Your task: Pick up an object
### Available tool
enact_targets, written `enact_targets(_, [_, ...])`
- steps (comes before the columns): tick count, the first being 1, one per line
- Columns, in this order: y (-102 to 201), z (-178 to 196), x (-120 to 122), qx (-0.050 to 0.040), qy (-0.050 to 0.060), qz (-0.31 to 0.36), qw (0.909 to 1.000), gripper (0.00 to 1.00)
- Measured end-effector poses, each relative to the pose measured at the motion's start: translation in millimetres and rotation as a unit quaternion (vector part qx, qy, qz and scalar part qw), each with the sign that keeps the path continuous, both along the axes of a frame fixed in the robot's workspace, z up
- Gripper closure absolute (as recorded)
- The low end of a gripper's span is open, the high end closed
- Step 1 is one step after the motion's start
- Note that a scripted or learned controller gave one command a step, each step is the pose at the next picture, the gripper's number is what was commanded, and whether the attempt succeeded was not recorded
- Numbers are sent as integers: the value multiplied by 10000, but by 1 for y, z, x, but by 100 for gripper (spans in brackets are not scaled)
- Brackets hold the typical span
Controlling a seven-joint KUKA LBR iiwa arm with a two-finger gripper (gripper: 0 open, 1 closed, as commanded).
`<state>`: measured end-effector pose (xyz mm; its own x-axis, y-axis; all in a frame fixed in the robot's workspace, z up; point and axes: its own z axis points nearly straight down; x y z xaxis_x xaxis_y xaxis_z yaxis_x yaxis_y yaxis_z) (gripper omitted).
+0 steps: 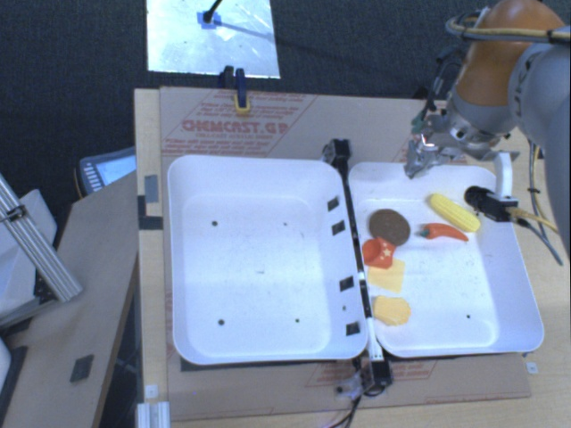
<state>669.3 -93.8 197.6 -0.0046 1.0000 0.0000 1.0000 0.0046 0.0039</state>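
Observation:
The right bin holds several food toys. A yellow corn cob lies near its far right, with a red-orange chili pepper just in front of it. A brown round patty sits near the bin's left wall, a red piece beside it, a pale yellow cheese slice below, and a yellow-orange lump nearest the front. My gripper hangs over the bin's far edge, above and behind the patty and corn, with nothing seen in it.
The left bin stands beside the right one, joined by black clips along the shared wall. Cardboard lies under both bins. A grey metal frame stands at the left.

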Motion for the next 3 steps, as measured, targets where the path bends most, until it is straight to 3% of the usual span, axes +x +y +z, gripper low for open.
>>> enact_targets(1, [-41, 8, 0, -8, 0, -28, 10000, 100])
enact_targets(3, [-49, 18, 0, -6, 2, -19, 10000, 100])
